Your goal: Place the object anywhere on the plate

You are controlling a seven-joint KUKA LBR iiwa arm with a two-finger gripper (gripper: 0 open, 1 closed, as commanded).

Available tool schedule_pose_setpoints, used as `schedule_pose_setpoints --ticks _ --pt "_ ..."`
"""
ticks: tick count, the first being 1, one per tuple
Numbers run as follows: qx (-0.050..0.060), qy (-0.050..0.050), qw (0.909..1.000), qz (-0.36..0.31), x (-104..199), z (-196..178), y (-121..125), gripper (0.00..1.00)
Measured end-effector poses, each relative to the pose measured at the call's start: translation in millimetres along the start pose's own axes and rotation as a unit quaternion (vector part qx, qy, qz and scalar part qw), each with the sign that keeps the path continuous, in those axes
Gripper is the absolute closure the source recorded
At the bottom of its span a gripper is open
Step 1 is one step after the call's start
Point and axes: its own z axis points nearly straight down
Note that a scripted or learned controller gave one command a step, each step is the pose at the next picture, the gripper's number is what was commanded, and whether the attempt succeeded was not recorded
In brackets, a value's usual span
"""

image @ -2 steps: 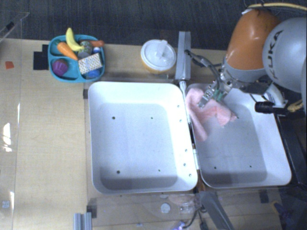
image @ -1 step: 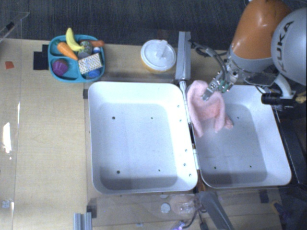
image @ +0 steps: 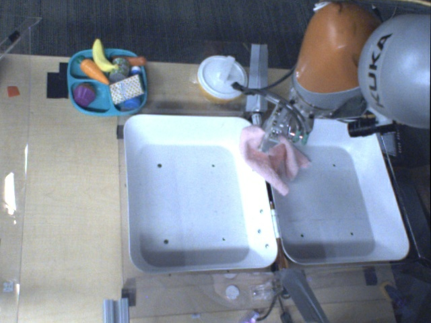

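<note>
my pincer (image: 281, 132) is up over the seam between the two shallow white bins, its metal fingers pinched shut on the top of a crumpled pink cloth (image: 273, 157). the cloth hangs from the fingers and drapes down across the divide, its left part over the right rim of the left white bin (image: 192, 194), its lower tip pointing down toward the near side, the rest over the top-left corner of the right white bin (image: 343, 200). my grey arm with the orange band (image: 333, 42) comes in from the right and hides the far right corner of the right bin. on the wooden desk (image: 60, 200) just beyond the bins, beside my wrist, sits a round white plate with a yellow rim (image: 219, 78), a black cable crossing its right edge. further left on the desk, well apart from the cloth, a blue sectioned tray (image: 104, 83) carries toy food: a yellow banana (image: 101, 56), an orange carrot (image: 93, 70), a purple piece (image: 84, 94) and a pale waffle-textured block (image: 128, 88).
</note>
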Motion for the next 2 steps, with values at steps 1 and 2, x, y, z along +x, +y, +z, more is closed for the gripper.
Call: schedule_pose_setpoints --ticks 1,2 --pt "-0.001 0.0 0.9849 -0.173 22 -1 49 1.0" --pt "-0.001 0.0 0.9848 -0.174 61 -12 88 1.0"
